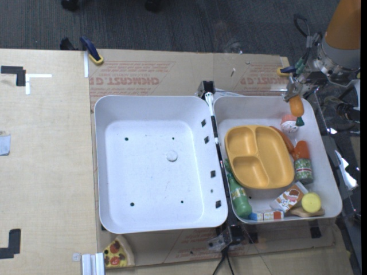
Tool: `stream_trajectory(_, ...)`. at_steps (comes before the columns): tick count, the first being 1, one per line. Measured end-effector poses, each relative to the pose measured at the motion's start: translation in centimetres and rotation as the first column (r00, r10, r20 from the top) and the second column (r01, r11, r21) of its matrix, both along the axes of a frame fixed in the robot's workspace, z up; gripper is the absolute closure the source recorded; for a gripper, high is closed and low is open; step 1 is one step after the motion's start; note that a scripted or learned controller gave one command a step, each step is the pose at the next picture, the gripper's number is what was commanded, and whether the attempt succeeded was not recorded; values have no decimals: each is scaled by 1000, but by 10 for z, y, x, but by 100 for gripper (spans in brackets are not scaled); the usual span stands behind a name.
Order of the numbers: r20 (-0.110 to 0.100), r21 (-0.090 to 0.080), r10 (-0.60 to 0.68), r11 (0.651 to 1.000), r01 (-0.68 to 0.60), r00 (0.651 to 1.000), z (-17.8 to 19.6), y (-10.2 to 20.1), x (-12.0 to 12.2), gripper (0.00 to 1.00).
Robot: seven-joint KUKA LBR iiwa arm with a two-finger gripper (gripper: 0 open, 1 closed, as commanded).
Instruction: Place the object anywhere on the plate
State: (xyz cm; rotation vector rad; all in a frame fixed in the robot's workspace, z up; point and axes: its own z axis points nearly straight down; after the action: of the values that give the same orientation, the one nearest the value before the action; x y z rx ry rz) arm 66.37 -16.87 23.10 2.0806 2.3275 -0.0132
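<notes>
Camera view had the gripper (296, 94) clamped on a small orange object (296, 106) above the right bin's far-right corner, the yellow divided plate (259, 156) lying down-left toward mid-bin.

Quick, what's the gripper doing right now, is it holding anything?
Gripper: shut on a small orange object, lifted over the right bin's far corner, beyond the yellow plate.

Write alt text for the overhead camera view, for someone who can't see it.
A robot gripper hangs over the far right corner of the right bin with a small orange object just below it. In that bin lies a yellow divided plate, with a green bottle, a yellow lid and small food packets around it. The left bin sits beside it.
</notes>
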Motion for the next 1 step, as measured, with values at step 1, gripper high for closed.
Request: stream_trajectory(1,1,-2,3,1000,-3,1000,9,0,1,100)
